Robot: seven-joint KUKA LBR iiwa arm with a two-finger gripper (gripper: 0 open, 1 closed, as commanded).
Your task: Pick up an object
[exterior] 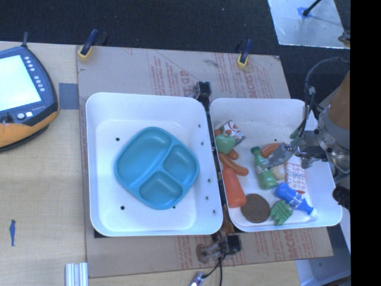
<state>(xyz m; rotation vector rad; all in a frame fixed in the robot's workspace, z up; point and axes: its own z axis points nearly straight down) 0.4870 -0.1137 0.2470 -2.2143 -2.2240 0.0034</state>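
The likeliest target is the green plastic bottle (265, 168), lying near the middle of the right-hand white bin (262, 109) with a small pale piece touching its lower end. Crowded round it are a red-and-white printed packet (296, 177) just beside it toward the bin's right wall, a blue plastic toy (293, 197) below that, a green leafy toy (281, 213) and a round brown disc (256, 208) along the bin's near edge, and an orange carrot-shaped toy (233, 186) and a sausage-like piece (234, 163) against the left wall.

The metal two-finger gripper (287, 152) hangs over the bottle's upper right, close to a small orange object (269, 149). How far apart its jaws stand I cannot tell, and nothing can be seen held in them.

The main risk, as I judge it, is crowding: a descent here could land on the bottle and the orange piece together, or pinch the packet's edge, so that the jaws close on nothing firm. The bottle's smooth rounded body may also roll away.

The left-hand white bin (101, 109) holds a blue three-compartment plastic plate (156, 167), well apart from all this.
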